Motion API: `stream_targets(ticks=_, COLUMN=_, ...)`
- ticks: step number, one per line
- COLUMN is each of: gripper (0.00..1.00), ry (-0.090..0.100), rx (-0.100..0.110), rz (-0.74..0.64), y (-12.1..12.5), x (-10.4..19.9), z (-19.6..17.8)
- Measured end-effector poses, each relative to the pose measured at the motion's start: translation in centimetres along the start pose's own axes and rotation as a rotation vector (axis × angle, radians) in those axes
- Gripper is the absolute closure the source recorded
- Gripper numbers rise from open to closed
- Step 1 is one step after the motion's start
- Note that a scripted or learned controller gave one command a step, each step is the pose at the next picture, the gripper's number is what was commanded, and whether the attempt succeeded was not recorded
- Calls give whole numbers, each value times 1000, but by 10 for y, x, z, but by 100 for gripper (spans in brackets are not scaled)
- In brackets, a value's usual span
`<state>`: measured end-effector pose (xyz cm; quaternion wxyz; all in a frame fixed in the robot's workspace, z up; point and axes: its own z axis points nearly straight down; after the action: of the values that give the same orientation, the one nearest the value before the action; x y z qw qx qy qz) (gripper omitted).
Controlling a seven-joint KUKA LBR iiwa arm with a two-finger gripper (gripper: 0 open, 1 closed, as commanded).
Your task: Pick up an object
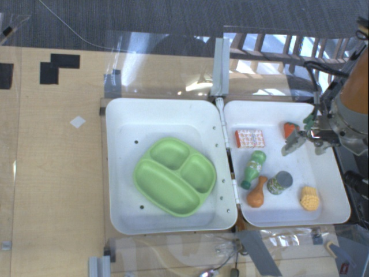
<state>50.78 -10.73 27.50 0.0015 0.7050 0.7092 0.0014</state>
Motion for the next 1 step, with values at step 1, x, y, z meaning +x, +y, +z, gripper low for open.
stream_targets(ticks=1, gripper=0, ry=0, rx=-1, rz=-34, y=42, x=-2, z=138)
